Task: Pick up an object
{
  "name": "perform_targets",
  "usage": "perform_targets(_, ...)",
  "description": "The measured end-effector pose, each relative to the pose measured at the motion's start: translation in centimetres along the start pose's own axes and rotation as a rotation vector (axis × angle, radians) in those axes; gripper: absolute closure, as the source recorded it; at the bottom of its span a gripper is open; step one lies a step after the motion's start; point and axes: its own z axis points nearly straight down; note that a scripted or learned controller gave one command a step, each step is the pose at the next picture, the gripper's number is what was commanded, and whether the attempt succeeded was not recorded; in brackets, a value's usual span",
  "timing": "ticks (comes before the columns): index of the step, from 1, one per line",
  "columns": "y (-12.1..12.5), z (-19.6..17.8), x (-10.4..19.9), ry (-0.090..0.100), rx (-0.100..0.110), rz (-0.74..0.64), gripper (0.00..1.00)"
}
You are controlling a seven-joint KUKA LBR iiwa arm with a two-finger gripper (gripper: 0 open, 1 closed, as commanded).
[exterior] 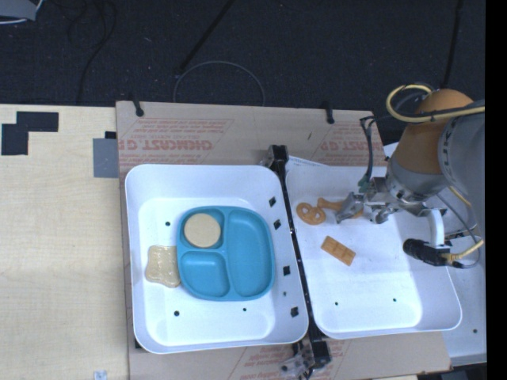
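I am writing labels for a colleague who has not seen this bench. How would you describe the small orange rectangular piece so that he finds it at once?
Look in the right bin. The flat orange rectangular piece lies alone near its middle, below the curly pretzel-shaped piece; its straight edges set it apart.

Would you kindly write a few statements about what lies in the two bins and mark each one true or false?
1. The blue divided plate lies in the left bin. True.
2. A round cracker sits in one compartment of the plate. True.
3. The pretzel lies in the left bin. False: it lies in the right bin, near the end effector.
4. The orange rectangular cracker rests on the plate. False: it lies on the floor of the right bin, below the pretzel.
5. A pale piece of food lies against the plate's left edge. True.
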Motion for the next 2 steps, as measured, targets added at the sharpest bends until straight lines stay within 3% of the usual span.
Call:
perform_targets(1,0.0,-1.2,0.0,0.0,-0.001,0.0,1.0)
perform_targets(2,-0.4,-5.6,-0.1,-0.001,-0.007,0.004,1.0)
